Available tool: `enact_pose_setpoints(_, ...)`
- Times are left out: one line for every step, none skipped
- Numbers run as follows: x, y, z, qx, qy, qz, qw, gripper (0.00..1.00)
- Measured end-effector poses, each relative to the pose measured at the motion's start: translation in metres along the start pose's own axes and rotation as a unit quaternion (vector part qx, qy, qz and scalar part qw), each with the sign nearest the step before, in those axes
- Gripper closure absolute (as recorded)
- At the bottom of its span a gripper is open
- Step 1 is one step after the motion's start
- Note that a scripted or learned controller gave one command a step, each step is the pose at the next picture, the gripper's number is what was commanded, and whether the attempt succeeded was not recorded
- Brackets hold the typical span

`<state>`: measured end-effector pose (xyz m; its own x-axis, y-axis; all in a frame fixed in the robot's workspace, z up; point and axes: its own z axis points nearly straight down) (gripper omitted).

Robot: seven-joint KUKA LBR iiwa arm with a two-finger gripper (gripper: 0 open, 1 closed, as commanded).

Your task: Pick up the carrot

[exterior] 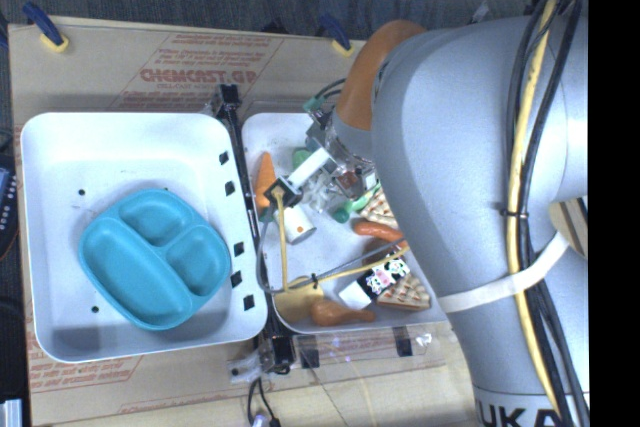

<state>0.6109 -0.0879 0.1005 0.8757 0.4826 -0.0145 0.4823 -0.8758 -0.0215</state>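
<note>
step: reaching in, gripper [328,181] low in the right-hand bin [285,122] | grip: open or closed, can't tell from here | carrot [265,177]: just beside gripper, view-left, along the bin wall | next: probably shift over carrot, straddle, close

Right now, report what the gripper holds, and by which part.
It cannot be told. The gripper sits low in the right bin; the carrot lies beside it along the bin's left wall, with no hold on it visible.
</note>
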Motion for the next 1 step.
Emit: enact_pose_setpoints(0.0133,-0.0994,-0.0929,-0.007,0.008,-0.030,0.9995,1.00)
